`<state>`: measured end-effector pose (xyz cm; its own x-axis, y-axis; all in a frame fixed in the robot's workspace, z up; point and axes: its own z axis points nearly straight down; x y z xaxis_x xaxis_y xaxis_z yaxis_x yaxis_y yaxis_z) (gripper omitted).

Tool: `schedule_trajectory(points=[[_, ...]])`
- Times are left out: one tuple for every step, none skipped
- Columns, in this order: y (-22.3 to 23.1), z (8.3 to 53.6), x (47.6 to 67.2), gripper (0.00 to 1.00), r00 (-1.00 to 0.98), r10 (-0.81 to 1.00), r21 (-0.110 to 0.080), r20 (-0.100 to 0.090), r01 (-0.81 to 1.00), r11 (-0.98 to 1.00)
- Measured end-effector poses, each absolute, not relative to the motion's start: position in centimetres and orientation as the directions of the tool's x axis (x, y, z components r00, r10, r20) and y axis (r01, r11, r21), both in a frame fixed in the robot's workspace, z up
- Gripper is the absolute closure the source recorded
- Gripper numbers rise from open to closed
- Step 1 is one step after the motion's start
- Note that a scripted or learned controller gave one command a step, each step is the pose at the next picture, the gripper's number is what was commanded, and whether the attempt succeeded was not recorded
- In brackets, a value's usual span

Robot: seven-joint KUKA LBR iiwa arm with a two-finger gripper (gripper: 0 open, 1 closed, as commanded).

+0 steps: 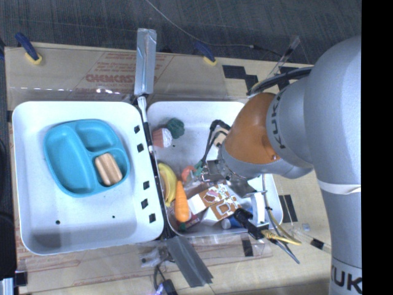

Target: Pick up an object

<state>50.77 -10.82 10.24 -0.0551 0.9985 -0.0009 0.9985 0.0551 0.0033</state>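
Carrot (182,206) upright in right bin (196,112), tip pointing down, hand (206,172) state unclear

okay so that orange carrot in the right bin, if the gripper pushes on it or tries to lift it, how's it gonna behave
The orange carrot-shaped toy with a green top looks smooth and glossy, so it may slip between fingers. Its rounded, tapered body would probably roll or pivot if nudged sideways, though the yellow banana lying beside it could check that. It looks like a light, stiff plastic piece, so it should lift without bending.
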Motion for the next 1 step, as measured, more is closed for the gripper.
schedule_trajectory(points=[[-7.91, 22.06, 53.65, 1.00, -0.102, 0.995, 0.004, 0.000, 0.995, 0.102]])
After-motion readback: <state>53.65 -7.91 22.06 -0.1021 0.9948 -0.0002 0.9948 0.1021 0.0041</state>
